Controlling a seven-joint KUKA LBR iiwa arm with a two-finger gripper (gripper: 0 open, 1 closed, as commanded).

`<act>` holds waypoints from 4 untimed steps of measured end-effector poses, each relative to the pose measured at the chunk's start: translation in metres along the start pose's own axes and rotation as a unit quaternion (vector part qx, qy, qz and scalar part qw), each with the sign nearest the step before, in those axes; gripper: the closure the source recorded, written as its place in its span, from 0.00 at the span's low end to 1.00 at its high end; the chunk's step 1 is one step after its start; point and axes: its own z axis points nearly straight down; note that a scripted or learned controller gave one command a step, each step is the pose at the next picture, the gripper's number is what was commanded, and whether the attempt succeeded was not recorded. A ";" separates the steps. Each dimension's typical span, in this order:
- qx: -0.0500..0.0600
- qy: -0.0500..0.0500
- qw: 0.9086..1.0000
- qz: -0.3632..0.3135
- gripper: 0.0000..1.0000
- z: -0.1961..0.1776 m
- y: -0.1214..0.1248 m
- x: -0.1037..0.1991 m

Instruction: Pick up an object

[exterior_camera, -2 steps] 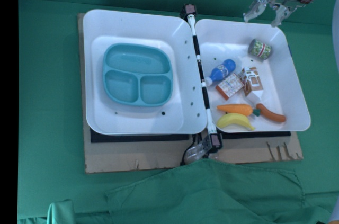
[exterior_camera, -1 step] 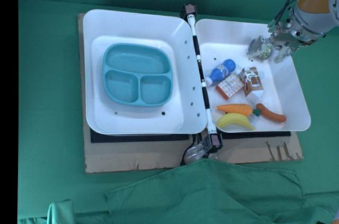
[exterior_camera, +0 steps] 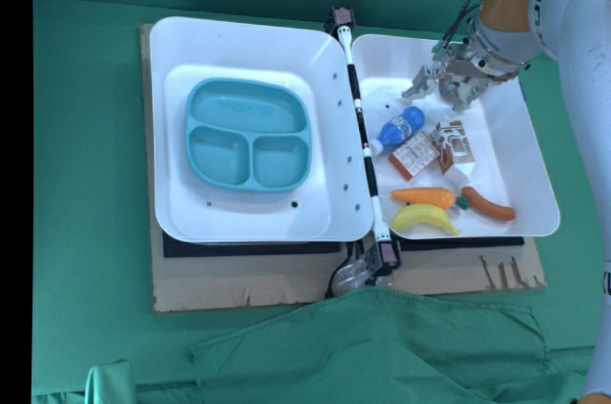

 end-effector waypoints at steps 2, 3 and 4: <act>-0.006 -0.002 1.000 0.002 0.00 -0.019 0.002 -0.003; -0.006 -0.002 1.000 0.003 0.00 -0.019 0.002 -0.003; 0.018 0.005 1.000 0.006 0.00 -0.002 0.030 -0.041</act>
